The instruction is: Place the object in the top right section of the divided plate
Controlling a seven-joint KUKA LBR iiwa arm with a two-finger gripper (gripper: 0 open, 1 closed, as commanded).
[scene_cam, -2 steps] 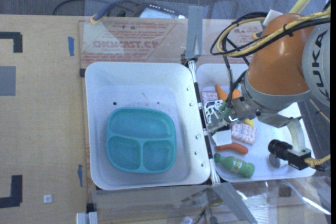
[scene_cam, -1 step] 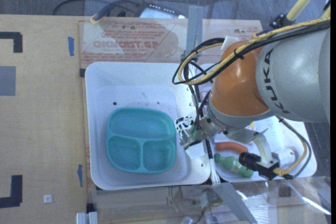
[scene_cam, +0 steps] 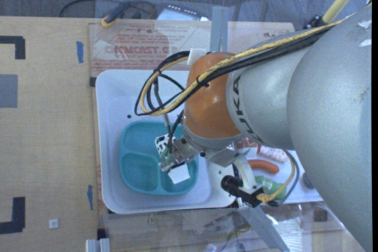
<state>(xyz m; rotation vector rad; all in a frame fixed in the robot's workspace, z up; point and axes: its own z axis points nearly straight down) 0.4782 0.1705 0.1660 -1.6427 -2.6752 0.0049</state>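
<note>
Plywood bench and grey carpet frame a shallow white plastic bin (scene_cam: 112,97) holding the teal divided plate (scene_cam: 139,165). Over the plate's right side hangs the gripper (scene_cam: 173,163); its grasp can't be read. Directly beneath lies a small white square object (scene_cam: 179,174), seemingly already within a right-hand section.

Grey arm (scene_cam: 307,91) in from the right, orange-banded wrist bent down, tool (scene_cam: 171,163) low.

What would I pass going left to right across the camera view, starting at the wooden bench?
Wooden bench → white bin → teal divided plate → claw over the plate's right side → orange sausage-shaped item in the neighbouring bin.
</note>
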